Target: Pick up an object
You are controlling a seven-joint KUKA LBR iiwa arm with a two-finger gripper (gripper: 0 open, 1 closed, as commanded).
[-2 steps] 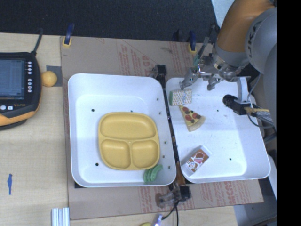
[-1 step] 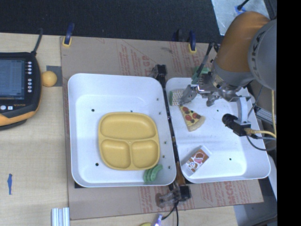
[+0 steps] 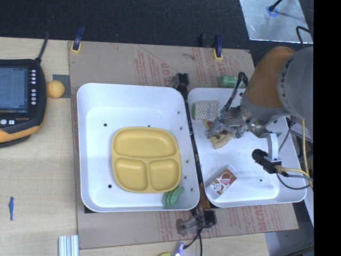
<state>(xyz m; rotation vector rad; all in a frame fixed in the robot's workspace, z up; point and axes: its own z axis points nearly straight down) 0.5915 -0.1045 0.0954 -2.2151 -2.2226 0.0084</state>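
The gripper (image 3: pixel 217 128) sits low in the right bin (image 3: pixel 287 193), right over a small tan and yellow thing (image 3: pixel 220 140). I cannot tell if it grips it.

Small tan object (image 3: pixel 219 140) lies in right bin's (image 3: pixel 287 196) upper left.

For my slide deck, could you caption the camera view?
Gripper reaches into the right bin above a small tan object; yellow tray in left bin.
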